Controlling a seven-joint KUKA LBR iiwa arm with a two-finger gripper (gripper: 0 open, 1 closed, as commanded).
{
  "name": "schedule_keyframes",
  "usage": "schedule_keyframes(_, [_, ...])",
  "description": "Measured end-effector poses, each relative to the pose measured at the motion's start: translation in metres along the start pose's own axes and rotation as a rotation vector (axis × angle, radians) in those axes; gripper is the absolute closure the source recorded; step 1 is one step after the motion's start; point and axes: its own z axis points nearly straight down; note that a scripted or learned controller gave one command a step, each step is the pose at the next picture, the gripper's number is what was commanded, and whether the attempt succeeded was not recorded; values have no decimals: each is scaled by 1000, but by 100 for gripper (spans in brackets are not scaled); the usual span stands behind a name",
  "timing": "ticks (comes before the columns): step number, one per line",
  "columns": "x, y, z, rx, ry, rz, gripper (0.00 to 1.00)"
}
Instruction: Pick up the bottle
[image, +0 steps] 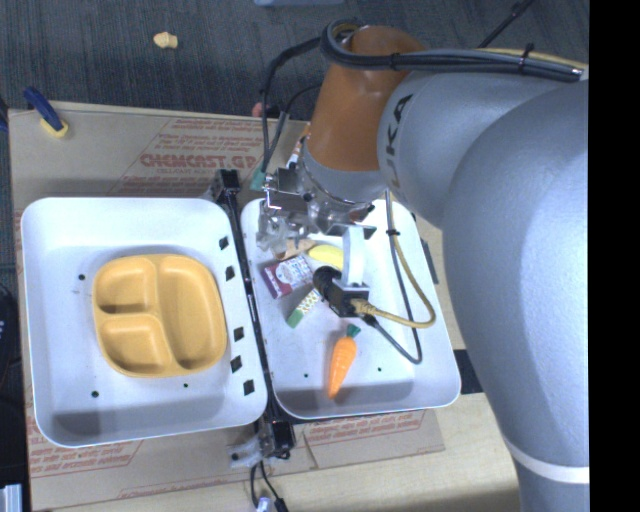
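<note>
While we read the scene from the left edge, we first meet a blue and yellow object (45, 112) lying on the table (130, 140) near its far left corner, and a small yellow scrap (165, 41) on the dark floor beyond it. Printed cardboard covers the table under both bins. The left bin (60, 300) carries a yellow divided tray (158, 312) with three compartments, sitting a little left of the bin's middle.

Across the black clips joining the two bins, we come to the right bin (420, 375). Near its left wall lies a small packet with a dark purple label (285, 273), and just beside it, toward the front, a small bottle with a green end (303, 308), lying tilted on the bin floor. A yellow item (325, 255) peeks out behind them, partly hidden by the wrist. A toy carrot (341, 365) lies nearer the front wall, apart from the bottle.

Above the back of this bin hangs the gripper (285, 215); we cannot tell how its jaws stand, as the wrist hardware blocks them. The orange band (355, 110) and grey arm (500, 230) fill the right side.
</note>
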Motion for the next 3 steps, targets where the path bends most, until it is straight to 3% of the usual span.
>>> schedule_keyframes(1, [-72, -68, 65, 3, -2, 56, 100])
schedule_keyframes(2, [-68, -96, 69, 4, 0, 215, 100])
schedule_keyframes(3, [-16, -103, 60, 1, -1, 270, 100])
